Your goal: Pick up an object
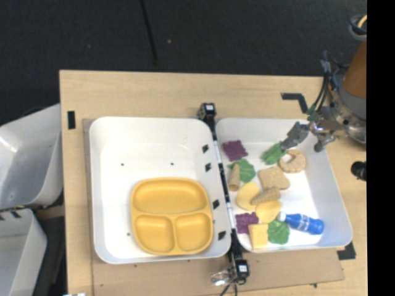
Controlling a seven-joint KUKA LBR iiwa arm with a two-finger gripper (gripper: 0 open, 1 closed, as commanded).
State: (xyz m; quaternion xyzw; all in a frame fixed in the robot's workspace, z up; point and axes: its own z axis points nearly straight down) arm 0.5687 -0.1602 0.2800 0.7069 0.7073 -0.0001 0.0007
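The right bin (336,193) holds a heap of toy food. In it are a green leafy piece (271,154), a tan ring-shaped pastry (292,161), a bread slice (273,179), a purple piece (234,148), another green piece (245,170) and a blue bottle (303,223). My gripper (308,140) hangs over the bin's far right corner, fingers spread and open. Its left finger (295,135) ends just above the green leafy piece, and nothing sits between the fingers.
A yellow three-compartment tray (171,216) lies in the left bin (105,165). More pieces crowd the right bin's near half: yellow shapes (267,211), a purple piece (245,221) and a green one (279,231). A black bracket (295,98) stands behind the right bin.
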